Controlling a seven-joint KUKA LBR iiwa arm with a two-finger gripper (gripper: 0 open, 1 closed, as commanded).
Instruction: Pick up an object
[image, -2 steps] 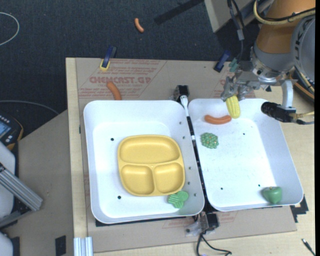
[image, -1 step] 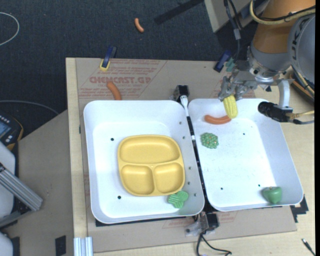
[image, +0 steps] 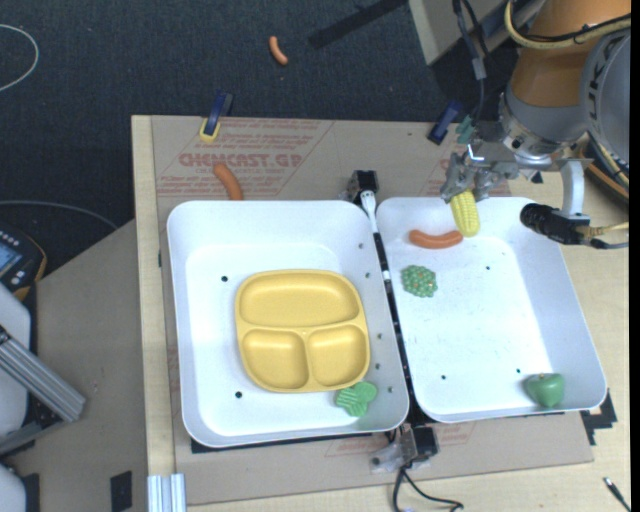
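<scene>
Your jaws (image: 467, 197) pinch the top of the corn (image: 465, 213), so it hangs above the right bin (image: 575, 310).

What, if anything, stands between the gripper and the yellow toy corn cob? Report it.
Nothing visible does. The gripper sits directly at the top end of the yellow toy corn cob, at the far edge of the right white bin. The orange toy sausage lies beside the cob, nearer the camera.

The two bins (image: 560, 290) are white. The tray (image: 300, 330) is plain yellow. The corn (image: 465, 213) is yellow with a dotted pattern. The sausage (image: 436, 238) is orange. The ball (image: 419, 281) is green with pale speckles. The pepper (image: 545, 389) and the broccoli (image: 355, 398) are green.
</scene>
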